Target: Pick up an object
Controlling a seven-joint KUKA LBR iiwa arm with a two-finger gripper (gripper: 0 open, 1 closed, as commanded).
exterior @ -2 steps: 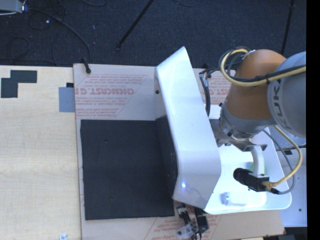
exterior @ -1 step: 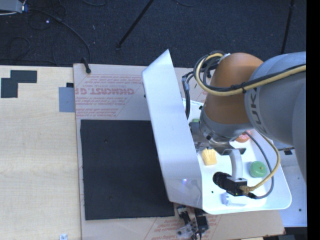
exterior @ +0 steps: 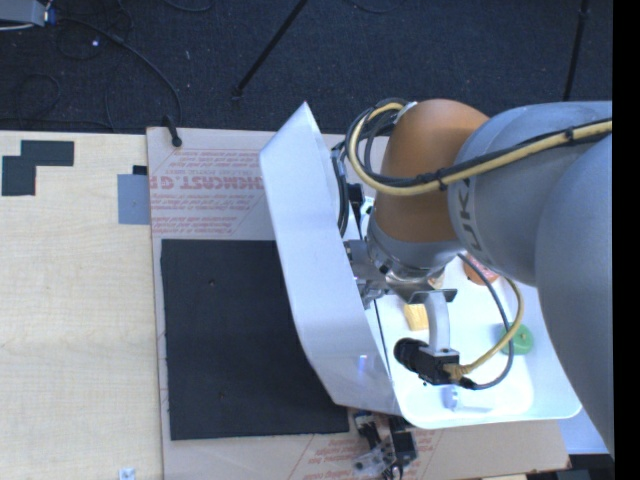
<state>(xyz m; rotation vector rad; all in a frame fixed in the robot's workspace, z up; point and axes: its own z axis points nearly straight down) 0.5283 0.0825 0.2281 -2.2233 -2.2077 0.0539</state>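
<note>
The arm (exterior: 520, 198) hangs over the white bin (exterior: 300, 238) with its gripper (exterior: 405, 288) down inside; I can't tell whether it is spread or closed. A yellow piece (exterior: 415, 317) lies just beside it, and a green piece (exterior: 521, 342) lies further right.

A large grey robot arm (exterior: 545, 198) takes up the right side of the frame, reaching in from the right edge toward the centre. Its thick upper segment runs across the upper right, close to the camera and slightly blurred. At centre right the arm bends downward into a rounded orange band (exterior: 425, 183), seen from above. Below the band sits a shorter grey and metal wrist (exterior: 405, 253), pointing steeply down and away from the camera. The claw (exterior: 398, 286) hangs under the wrist at lower centre right, mostly hidden by it, so its state cannot be made out.
</note>
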